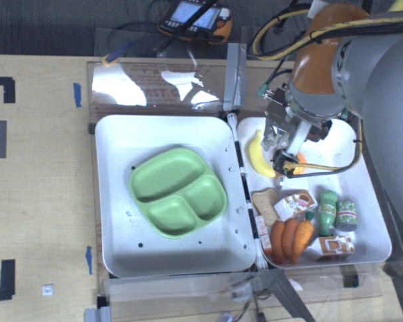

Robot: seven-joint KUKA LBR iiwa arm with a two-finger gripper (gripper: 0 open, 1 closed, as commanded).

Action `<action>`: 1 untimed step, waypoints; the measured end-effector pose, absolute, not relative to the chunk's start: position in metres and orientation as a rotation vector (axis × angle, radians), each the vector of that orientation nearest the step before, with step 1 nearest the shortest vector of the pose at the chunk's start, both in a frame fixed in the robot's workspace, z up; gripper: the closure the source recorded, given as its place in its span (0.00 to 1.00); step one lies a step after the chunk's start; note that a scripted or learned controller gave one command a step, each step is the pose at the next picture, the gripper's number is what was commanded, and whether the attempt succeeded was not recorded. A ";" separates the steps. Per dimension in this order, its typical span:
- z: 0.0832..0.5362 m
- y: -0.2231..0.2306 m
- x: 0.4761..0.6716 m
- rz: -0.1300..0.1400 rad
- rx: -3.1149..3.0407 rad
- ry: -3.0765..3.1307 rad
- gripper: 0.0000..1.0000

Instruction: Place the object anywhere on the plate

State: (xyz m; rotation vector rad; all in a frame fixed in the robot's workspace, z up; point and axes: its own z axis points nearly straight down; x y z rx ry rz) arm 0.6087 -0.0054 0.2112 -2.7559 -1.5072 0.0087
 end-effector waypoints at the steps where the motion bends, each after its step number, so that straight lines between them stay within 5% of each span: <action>1: 0.374 -0.011 0.579 0.005 -2.678 -1.643 1.00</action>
